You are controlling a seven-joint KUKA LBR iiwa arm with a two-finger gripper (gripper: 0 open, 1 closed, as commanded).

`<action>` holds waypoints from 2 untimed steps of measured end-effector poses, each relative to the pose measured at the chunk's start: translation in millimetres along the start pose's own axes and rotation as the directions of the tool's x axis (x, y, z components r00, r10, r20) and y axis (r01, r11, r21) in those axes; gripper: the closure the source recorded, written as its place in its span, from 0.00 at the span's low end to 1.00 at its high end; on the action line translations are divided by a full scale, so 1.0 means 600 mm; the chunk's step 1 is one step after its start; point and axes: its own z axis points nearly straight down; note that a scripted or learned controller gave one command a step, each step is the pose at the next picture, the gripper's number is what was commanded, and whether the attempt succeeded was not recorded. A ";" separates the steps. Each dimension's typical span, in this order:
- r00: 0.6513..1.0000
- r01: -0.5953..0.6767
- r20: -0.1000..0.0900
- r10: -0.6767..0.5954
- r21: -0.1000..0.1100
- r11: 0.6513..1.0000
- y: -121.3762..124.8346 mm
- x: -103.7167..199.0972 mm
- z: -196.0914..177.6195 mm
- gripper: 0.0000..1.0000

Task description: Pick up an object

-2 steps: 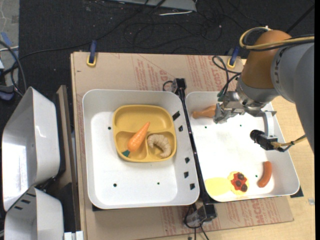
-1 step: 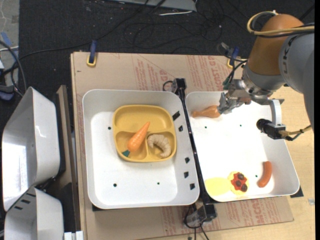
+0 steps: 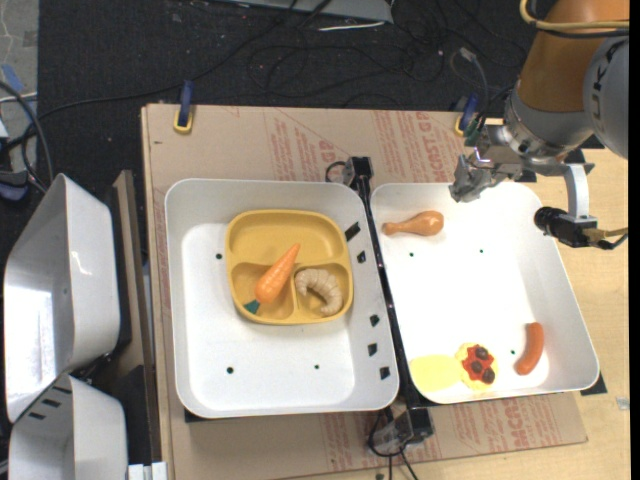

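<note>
We log the tabletop (image 3: 300,133) as a tan cardboard sheet with faint red print, held at its far edge by two clamps (image 3: 183,118), on a dark floor strewn with cables (image 3: 300,38). Two shallow white bins sit side by side on it. White containers (image 3: 55,268) stand at the left edge of the view.

The left bin (image 3: 200,368) carries a yellow divided plate (image 3: 290,266); an orange toy carrot (image 3: 277,274) lies across the plate's divider and a pale curled shrimp (image 3: 322,290) lies in the right compartment, close beside the carrot.

The right bin (image 3: 470,288) holds a tan chicken drumstick (image 3: 415,226) near its far left corner, an orange-red sausage (image 3: 529,349) near the near right corner, and a flat yellow piece (image 3: 437,372) touching a red and dark cluster (image 3: 479,363) at the near edge.

The gripper (image 3: 468,186) hangs over the far rim of the right bin, right of the drumstick and apart from it. We cannot tell how its jaws stand; nothing is visibly held.
</note>
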 end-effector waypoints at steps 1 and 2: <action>1.000 0.000 0.000 0.000 0.000 1.000 0.003 0.000 -0.083 1.00; 1.000 0.000 -0.002 0.000 0.010 1.000 -0.050 0.073 -0.059 1.00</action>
